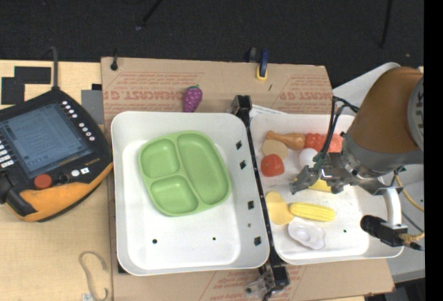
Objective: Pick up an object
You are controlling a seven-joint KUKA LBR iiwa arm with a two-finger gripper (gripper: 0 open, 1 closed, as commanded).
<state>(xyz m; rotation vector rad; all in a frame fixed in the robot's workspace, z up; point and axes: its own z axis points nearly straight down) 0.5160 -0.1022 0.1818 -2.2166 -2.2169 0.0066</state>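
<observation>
Toy food pieces lie in the right bin (346, 241), in the lower right of the frame: a corn cob (313, 211) near the bin's middle, a pale yellow piece (277, 208) just left of it, a white piece (307, 233) below the cob, a red tomato-like piece (272, 165) further up, a tan round piece (275, 149) touching it from above, a drumstick (286, 138) near the bin's top edge, a white egg-like piece (307, 157) and an orange-red piece (318, 142) beside it. The gripper (309, 178) hangs low over the right half of this bin, above the corn cob and close to a small yellow piece (320, 185) that shows partly under it. Whether its jaws are apart or closed cannot be told from this angle, and nothing can be seen clamped in them. The arm (384, 120) reaches in from the right edge of the frame.

The left bin (138, 237), at the frame's centre, holds a green divided plate (184, 171) with three compartments. A purple grape bunch (192, 98) lies on the cardboard (152, 85) above the left bin. A control pendant (48, 147) with a screen sits on the surface at the left edge.
</observation>
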